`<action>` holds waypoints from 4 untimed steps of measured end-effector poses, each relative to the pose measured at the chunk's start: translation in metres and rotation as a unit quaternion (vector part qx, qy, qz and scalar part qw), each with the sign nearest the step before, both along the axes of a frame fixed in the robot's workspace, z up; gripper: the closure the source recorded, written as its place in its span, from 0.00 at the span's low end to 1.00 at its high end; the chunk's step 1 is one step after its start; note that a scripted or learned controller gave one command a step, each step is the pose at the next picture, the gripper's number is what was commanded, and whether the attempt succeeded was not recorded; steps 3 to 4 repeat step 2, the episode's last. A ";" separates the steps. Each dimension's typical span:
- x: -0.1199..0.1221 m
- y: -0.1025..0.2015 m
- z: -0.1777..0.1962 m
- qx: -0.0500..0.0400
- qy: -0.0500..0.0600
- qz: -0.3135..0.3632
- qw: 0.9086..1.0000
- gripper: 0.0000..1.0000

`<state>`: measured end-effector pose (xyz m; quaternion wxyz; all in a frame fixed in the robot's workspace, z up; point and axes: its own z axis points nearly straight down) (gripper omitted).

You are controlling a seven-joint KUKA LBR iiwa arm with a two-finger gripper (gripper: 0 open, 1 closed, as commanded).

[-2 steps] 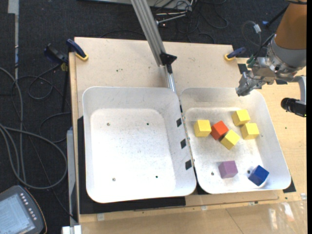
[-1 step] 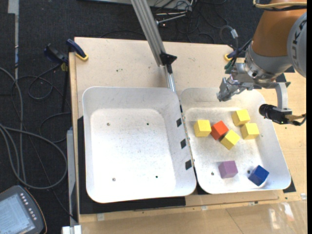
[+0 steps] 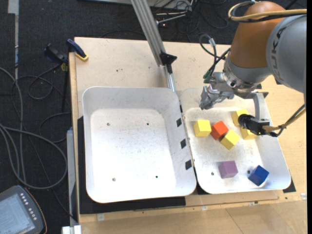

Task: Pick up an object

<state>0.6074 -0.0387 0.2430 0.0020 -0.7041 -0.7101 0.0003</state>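
My pincer (image 3: 210, 99) hangs at the right bin's (image 3: 273, 155) far edge — grip unreadable — above the yellow cube (image 3: 202, 127), likeliest target.

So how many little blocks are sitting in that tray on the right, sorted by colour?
Yellow: 3 (the last partly hidden behind a black part)
Orange: 1
Purple: 1
Blue: 1
Total: 6

Dark carpet floor (image 3: 34, 106), loose cables (image 3: 19, 126), pale wooden bench (image 3: 126, 67)
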 end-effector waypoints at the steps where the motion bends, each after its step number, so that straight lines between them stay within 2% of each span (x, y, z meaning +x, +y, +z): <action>1: -0.021 0.052 0.007 0.000 -0.001 0.000 1.000 1.00; 2: -0.041 0.097 -0.009 -0.001 0.000 0.000 1.000 1.00; 4: -0.041 0.097 -0.009 -0.001 0.000 0.000 1.000 1.00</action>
